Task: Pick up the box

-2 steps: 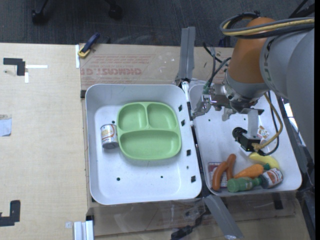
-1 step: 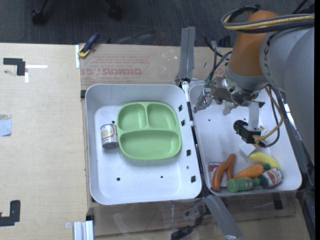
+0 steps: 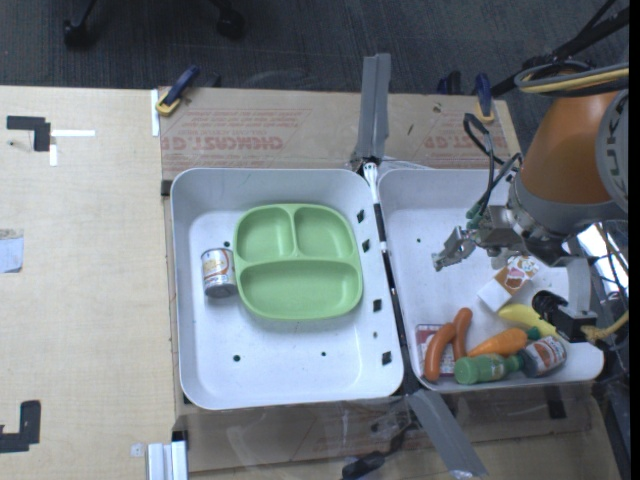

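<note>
Box point(image 3: 508, 281) crowded by banana point(image 3: 527, 317), carrot point(image 3: 497, 343).

left bin point(image 3: 190, 298): green divided plate point(image 3: 298, 262), small can point(image 3: 217, 272) just beside its left edge | right bin point(image 3: 412, 268): hot dog point(image 3: 447, 344), carrot point(image 3: 498, 343), green bottle point(image 3: 487, 369), banana point(image 3: 528, 317) clustered near front corner

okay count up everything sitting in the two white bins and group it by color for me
Green: 2, the divided plate and the green bottle
Orange or red: 3, the carrot and two sausages
Yellow: 1, the banana
White or mixed label: 3, the can, the box, the small jar
Total: 9
</note>
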